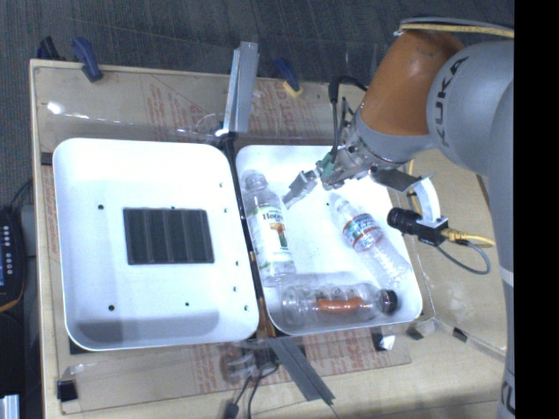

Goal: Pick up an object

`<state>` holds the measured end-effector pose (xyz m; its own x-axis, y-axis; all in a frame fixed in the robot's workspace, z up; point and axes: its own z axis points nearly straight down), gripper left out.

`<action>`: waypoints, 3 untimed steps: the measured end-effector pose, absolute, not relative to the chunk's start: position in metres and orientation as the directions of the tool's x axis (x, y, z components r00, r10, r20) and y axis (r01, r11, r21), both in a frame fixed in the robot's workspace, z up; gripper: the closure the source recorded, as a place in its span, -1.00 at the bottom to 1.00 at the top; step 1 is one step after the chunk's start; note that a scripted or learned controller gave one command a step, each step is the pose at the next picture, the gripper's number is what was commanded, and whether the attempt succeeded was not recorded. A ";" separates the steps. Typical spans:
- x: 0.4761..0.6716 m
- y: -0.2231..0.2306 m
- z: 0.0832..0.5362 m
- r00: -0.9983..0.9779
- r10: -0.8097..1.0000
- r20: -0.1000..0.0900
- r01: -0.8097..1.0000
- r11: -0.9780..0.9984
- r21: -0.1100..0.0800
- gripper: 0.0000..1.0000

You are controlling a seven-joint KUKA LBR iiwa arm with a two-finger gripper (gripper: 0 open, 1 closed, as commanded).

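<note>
The gripper [301, 184] hangs above the right bin [403, 311], between two bottles [269, 230], poised to choose. I cannot tell its state.

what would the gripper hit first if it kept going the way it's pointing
The gripper points toward the view's lower left, so it would probably meet the upright-lying bottle along the right bin's left wall first; its height above the bottle is unclear.

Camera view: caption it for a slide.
Claw hovers over three clear bottles in the right bin.
</note>
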<state>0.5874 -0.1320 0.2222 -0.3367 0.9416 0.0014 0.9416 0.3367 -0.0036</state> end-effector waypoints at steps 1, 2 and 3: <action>0.569 -0.211 0.202 -0.326 0.945 0.002 0.945 0.326 -0.004 -1.00; 0.582 -0.211 0.189 -0.369 0.930 -0.001 0.930 0.369 0.000 -1.00; 0.584 -0.211 0.199 -0.371 0.929 0.000 0.929 0.371 -0.001 -1.00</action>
